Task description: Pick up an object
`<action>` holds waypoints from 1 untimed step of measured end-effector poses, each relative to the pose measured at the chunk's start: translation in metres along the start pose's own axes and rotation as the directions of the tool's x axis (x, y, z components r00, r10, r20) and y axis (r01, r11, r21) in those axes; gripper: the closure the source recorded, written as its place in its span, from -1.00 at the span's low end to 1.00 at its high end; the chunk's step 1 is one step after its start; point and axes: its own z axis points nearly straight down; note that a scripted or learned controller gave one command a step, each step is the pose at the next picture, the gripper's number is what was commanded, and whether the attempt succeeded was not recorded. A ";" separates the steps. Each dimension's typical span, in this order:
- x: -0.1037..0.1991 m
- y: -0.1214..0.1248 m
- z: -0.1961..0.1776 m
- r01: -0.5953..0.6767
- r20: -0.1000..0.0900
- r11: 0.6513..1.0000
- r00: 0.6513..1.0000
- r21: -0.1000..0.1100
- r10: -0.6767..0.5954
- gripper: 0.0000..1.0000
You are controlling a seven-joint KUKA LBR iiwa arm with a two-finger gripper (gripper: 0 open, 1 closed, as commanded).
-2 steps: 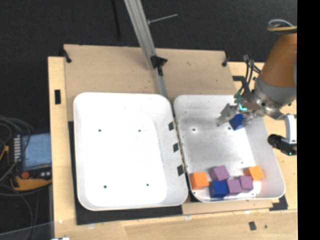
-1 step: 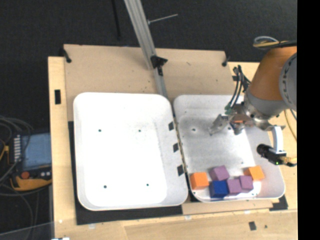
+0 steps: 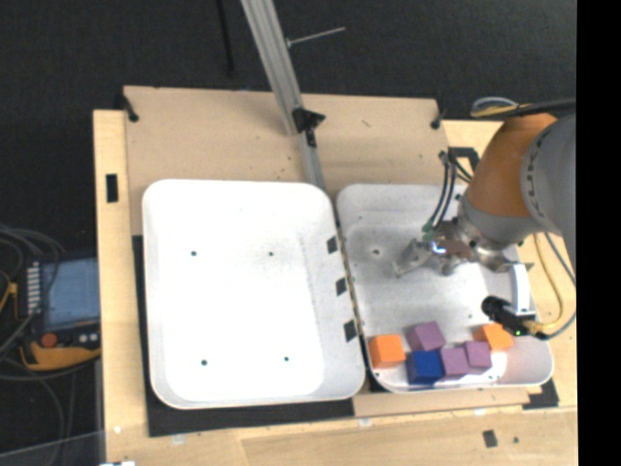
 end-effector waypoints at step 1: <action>-0.001 0.002 -0.014 -0.006 -0.001 1.000 1.000 -0.008 0.006 1.00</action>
